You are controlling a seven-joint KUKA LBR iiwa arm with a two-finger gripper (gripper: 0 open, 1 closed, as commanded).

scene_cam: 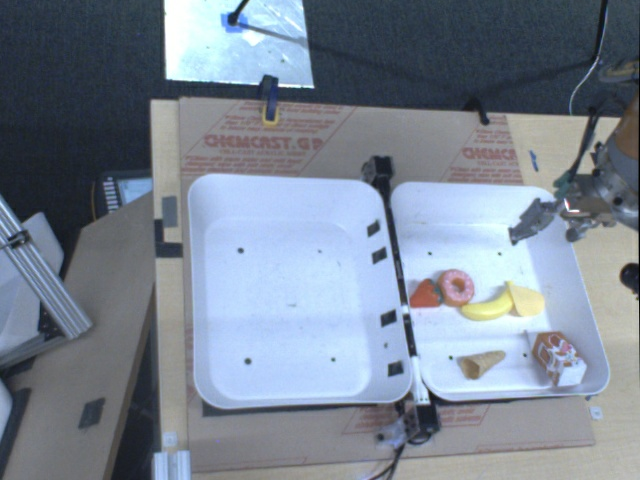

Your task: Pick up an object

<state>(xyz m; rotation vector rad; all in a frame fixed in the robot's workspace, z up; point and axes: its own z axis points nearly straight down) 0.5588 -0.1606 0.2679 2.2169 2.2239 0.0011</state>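
Pincer (552, 220) seen at the right edge of the view, hanging over the upper right part of the right bin (470, 200); two dark fingers (527, 223) are spread apart, nothing between them. Below and left of it, a cluster of objects is noted on the floor of the right bin: a pink doughnut (457, 286) touching a red strawberry (427, 294) on its left, a yellow banana (487, 309) just under the doughnut, and a yellow wedge (527, 299) at the banana's right end. Nearer the front rim, a tan cone (481, 364) is seen lying on its side, and a red-and-white box (558, 358) sits in the front right corner. Left bin (205, 298) adjoins the right one along a black hinge strip. Both bins are carried on a printed cardboard sheet (262, 140) laid on the counter (164, 158).
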